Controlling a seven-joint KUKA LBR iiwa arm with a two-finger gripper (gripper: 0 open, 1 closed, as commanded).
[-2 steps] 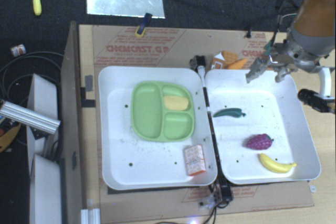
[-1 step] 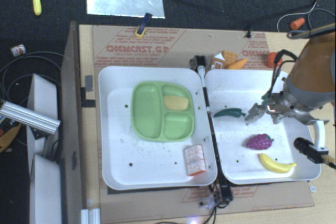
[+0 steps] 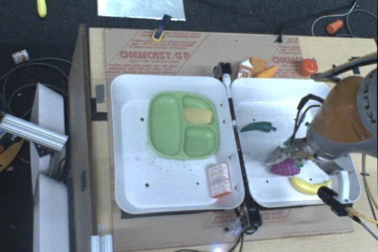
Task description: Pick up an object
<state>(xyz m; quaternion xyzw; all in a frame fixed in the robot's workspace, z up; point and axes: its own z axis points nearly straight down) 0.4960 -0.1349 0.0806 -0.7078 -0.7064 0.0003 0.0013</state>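
Hand [image 3: 282,156] low in the right white bin [image 3: 260,198], touching the purple plastic grape bunch [image 3: 285,168] just beneath; grip state impossible to tell. Yellow banana [image 3: 307,186] just beyond the grapes, long axis slanting away. Dark green pepper [image 3: 258,126] near, farther up. Fingertips blurred against grapes.

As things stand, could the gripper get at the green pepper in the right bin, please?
Probably yes. The gripper sits low in the right bin, by the purple grapes, and the green pepper lies apart on bare floor, up and to the left in the camera view, with nothing between them.
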